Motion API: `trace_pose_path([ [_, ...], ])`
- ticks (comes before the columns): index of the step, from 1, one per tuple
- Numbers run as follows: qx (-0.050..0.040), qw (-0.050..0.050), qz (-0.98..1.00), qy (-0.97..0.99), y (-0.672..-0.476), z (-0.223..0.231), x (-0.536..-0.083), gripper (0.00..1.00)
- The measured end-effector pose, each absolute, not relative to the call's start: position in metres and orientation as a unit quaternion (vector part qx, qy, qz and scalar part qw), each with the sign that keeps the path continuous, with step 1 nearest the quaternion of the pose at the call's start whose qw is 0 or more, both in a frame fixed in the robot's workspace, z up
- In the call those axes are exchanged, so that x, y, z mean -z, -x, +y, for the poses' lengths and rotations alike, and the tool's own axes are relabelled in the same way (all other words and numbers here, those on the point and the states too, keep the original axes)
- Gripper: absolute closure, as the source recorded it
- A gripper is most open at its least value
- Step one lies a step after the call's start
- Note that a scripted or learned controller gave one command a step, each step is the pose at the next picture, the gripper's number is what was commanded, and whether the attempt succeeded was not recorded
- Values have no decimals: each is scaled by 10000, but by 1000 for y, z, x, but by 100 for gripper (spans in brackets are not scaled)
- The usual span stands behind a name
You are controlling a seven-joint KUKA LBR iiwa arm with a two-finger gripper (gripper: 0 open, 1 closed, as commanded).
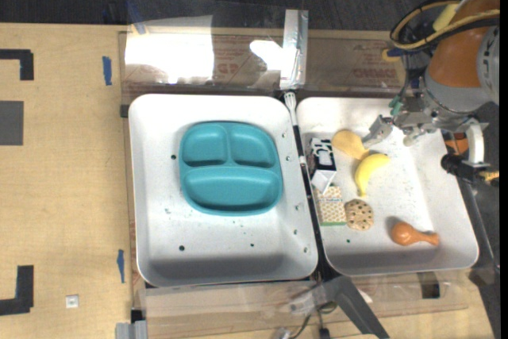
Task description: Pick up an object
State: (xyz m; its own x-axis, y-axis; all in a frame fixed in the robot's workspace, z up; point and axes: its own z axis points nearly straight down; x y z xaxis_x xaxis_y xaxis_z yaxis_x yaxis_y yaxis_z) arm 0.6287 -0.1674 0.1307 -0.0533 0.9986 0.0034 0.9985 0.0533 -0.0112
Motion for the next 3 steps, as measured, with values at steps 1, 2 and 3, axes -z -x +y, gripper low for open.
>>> trace_pose_path([
  [1,16,-23,-7353,6777,-587,-143,-87,0],
  [2,34,-59,-7349,6781,-589,-143,-100,100],
  [3,17,-26,-6398,7685,-608,-112,-87,100],
])
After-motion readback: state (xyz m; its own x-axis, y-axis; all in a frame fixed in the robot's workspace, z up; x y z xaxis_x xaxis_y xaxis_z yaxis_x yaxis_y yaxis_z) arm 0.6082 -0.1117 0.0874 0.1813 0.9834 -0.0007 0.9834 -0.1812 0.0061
